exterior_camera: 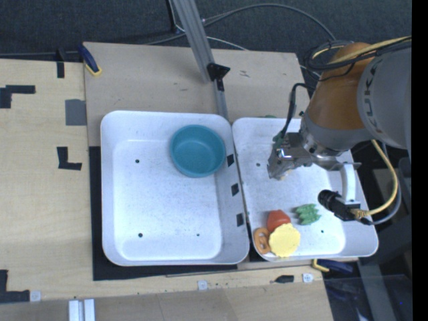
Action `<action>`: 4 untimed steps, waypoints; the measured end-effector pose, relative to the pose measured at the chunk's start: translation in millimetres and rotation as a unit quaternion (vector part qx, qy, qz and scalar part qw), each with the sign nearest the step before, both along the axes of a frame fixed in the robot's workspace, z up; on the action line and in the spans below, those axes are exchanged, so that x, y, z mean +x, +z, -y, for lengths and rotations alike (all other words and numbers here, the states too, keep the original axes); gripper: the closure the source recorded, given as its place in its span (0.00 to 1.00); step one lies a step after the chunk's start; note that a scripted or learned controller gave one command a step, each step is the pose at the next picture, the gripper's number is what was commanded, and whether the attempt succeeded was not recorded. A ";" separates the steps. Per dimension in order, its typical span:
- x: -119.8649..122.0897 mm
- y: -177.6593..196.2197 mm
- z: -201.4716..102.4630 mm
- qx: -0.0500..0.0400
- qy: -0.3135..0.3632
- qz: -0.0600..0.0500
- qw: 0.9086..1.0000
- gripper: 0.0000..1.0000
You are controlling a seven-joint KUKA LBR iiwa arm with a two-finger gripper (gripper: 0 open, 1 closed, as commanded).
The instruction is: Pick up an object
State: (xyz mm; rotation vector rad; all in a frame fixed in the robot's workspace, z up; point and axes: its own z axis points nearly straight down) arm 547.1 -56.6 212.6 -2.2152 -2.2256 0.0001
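White bins: two shallow ones side by side on the bench (267,79), left bin (127,179) & right bin (257,179), rims touching down the middle.
Arm: grey w/ orange band (338,102), comes in from the right, wrist hangs over the right bin's upper half.
Gripper: (277,171) pointing down & a bit left over bare bin floor, near the right bin's middle. Seen from above, tips too small & dark — can't tell if spread or pressed together. Nothing visible between them.
Blue bowl: (197,150) upright in left bin, upper right part, close to the divider. Well apart from the gripper.
Red piece: (277,218) right bin, near front edge, touching the yellow one.
Yellow piece: (285,240) just in front of the red, near the front rim.
Orange piece: (261,240) small, beside the yellow on its left, against the bin's front-left corner. Shape hard to make out.
Green piece: (307,212) small leafy-looking thing, just right of the red.
Cluster vs gripper: all four lie nearer the front than the gripper, not touching it.
Cables: black & yellow (388,199) loop off the wrist on the right side.
Pole: grey metal bar (194,32) slants down from the top toward the gap between bins.
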 end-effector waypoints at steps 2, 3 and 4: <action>-20.5 10.4 -103.3 0.000 0.001 0.000 1.000 1.00; -30.6 7.3 -145.4 0.000 0.000 0.000 1.000 1.00; -30.3 7.4 -143.4 -0.001 -0.002 0.000 1.000 0.00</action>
